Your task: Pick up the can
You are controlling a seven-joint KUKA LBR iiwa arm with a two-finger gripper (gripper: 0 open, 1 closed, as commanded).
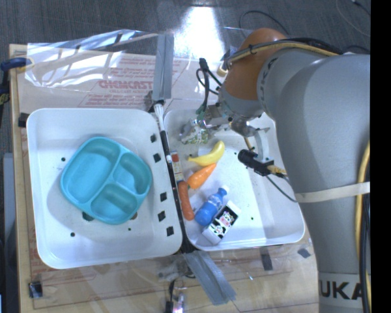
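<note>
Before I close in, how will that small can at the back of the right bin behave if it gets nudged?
The small greenish printed can seems to lie on its side under the tool, so it would probably roll. It looks small, hence likely light and easily knocked away. The yellow banana just in front might stop it, though blur hides details.

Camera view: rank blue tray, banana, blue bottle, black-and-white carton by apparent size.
1. Blue tray, by far the largest.
2. Banana and blue bottle: look about alike, not ranked.
3. Black-and-white carton, smallest, though only slightly.
</note>
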